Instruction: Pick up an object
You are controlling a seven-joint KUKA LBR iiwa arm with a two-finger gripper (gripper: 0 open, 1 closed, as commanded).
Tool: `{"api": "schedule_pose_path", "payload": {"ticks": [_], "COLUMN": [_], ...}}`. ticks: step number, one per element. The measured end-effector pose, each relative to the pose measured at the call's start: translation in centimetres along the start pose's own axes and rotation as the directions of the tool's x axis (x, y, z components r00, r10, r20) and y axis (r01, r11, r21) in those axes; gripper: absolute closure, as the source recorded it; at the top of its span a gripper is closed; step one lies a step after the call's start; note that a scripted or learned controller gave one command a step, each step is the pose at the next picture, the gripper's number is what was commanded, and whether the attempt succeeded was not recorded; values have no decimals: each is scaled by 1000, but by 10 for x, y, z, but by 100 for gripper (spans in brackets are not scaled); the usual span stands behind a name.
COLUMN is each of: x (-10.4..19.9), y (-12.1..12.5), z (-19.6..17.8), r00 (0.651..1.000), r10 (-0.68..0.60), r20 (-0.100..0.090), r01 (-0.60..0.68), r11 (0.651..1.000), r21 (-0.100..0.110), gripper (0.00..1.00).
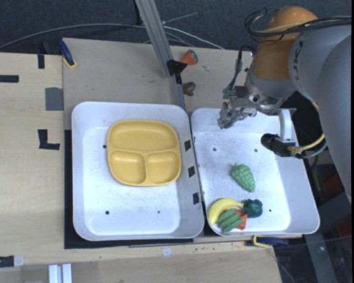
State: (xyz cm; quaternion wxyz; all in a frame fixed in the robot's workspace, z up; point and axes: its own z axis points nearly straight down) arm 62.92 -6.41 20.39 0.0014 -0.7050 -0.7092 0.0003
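Green ridged toy [243,177] mid right bin, well below gripper [229,118], finger state unclear

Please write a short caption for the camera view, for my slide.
Claw above right bin with toy food; yellow tray in left bin.

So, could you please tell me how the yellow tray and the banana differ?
The yellow tray is large, flat, divided into compartments, and lies alone in the left bin. The banana is small, curved, and touches other toy foods in the right bin's near corner. Both are yellow.
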Motion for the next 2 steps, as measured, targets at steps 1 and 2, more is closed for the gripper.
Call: {"api": "schedule_pose_path", "payload": {"ticks": [1,2], "x": [62,124], "y": [-8,-7], "z": [-3,-2], "r00": [1000,1000], "r10": [-2,-3], "r20": [-1,-1], "r01": [2,3], "r11": [1000,1000], "r21": [0,-1], "gripper": [100,100]}}
